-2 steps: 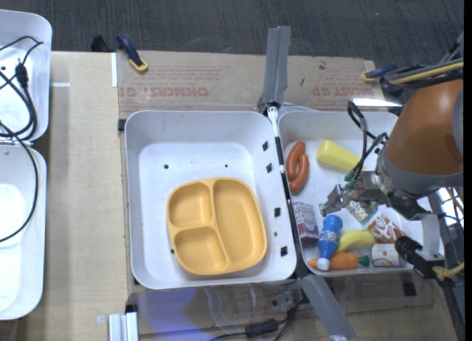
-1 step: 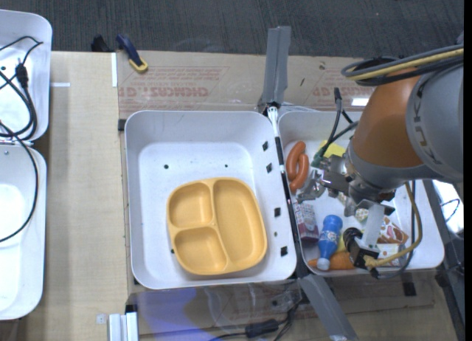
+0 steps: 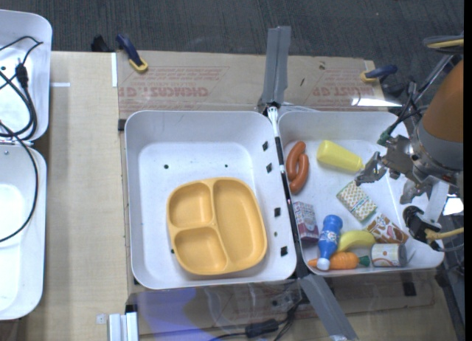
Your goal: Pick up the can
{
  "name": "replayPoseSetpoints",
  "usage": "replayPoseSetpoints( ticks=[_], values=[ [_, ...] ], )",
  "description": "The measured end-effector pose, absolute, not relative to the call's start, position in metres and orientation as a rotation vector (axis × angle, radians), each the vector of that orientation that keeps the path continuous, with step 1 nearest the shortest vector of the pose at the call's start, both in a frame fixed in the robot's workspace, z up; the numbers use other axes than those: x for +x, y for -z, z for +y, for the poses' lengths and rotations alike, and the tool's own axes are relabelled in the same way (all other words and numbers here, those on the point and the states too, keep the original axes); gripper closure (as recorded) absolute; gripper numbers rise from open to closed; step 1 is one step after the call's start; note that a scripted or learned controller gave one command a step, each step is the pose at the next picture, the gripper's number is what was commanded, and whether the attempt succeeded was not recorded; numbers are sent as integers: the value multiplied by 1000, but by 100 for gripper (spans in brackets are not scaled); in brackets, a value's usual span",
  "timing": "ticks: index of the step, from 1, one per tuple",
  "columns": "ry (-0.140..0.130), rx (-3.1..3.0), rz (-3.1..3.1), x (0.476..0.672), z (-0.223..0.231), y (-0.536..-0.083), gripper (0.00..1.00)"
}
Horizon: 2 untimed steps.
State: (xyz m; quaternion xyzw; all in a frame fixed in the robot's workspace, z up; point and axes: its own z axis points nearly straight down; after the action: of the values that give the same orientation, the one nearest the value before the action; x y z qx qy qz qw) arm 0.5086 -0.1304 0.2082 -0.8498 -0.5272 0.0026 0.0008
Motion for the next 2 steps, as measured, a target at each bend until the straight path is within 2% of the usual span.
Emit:
replayPoseSetpoints(
  ticks=[1,2],
  values=[
    [-7,-2430,-1983,494,-136,-143,0],
    [6,-2644,-1699,505,-177,-95,0]
  ],
)
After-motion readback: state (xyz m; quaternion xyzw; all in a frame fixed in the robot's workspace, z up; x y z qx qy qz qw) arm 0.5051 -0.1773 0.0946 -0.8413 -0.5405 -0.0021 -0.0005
